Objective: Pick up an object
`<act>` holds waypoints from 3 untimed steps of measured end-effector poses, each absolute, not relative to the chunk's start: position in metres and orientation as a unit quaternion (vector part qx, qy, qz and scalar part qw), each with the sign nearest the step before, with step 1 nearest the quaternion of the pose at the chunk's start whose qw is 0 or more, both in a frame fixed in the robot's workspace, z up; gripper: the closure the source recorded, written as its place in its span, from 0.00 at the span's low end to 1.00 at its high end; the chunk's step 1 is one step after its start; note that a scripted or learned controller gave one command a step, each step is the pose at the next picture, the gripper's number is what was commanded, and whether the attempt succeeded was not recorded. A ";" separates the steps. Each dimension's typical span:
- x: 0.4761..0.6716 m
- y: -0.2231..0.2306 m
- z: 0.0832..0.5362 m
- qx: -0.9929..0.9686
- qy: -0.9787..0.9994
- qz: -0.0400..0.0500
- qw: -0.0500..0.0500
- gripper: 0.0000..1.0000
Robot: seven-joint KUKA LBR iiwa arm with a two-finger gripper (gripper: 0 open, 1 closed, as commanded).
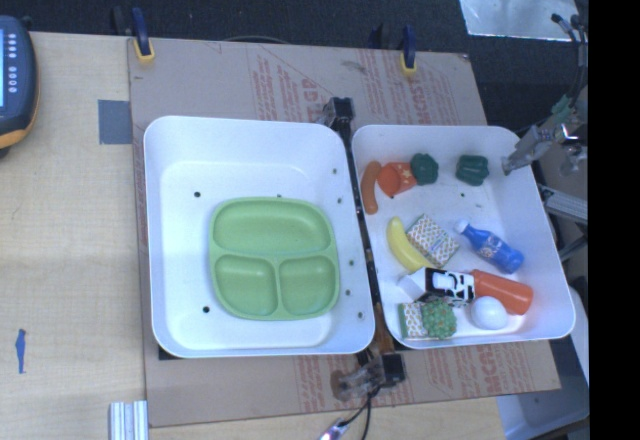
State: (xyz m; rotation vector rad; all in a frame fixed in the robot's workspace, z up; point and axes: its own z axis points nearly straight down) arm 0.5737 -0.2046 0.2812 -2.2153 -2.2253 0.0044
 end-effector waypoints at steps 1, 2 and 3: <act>0.640 -0.210 0.223 -0.704 -0.710 0.002 0.002 0.00; 0.654 -0.207 0.083 -0.704 -0.710 0.004 0.006 0.00; 0.659 -0.213 0.211 -0.705 -0.709 -0.002 -0.005 0.00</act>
